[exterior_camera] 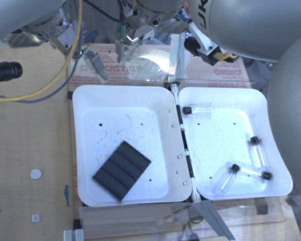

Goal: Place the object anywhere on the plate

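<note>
Up at the top, behind both bins, the gripper (109, 57) hangs over the bench. Its two fingers are spread apart and nothing is between them. Down in the left bin (85, 109) lies the dark plate (122, 170) with ridges, flat and turned a bit, near the front. Over in the right bin (226, 97) lie four small clear tubes with black caps. One tube (198, 110) is near the back wall. The other three (251, 172) lie close together near the front right corner, far from the plate.
</note>
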`<state>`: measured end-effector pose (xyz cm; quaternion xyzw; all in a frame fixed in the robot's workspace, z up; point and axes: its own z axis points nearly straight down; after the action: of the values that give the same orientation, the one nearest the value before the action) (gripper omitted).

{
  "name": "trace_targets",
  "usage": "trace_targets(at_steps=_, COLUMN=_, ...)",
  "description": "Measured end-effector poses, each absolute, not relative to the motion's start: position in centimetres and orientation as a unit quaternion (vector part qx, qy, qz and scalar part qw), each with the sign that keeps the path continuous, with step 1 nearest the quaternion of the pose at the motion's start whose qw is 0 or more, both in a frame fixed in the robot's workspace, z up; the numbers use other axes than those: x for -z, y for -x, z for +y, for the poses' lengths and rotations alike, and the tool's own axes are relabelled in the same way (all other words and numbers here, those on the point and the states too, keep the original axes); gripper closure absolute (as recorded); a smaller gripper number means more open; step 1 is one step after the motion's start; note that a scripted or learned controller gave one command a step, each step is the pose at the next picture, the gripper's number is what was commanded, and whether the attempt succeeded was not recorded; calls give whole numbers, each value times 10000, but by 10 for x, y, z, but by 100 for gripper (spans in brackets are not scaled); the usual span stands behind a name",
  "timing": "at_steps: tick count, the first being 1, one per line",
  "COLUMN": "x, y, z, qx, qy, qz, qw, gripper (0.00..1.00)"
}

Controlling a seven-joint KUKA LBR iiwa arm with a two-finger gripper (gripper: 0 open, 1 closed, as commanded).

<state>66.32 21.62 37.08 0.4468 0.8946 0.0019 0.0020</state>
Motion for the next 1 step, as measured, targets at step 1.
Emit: trace_targets(at_steps=1, x=-363, y=-655, z=214, qx=-5, qy=-2743, qz=9617, qw=1, gripper=100)
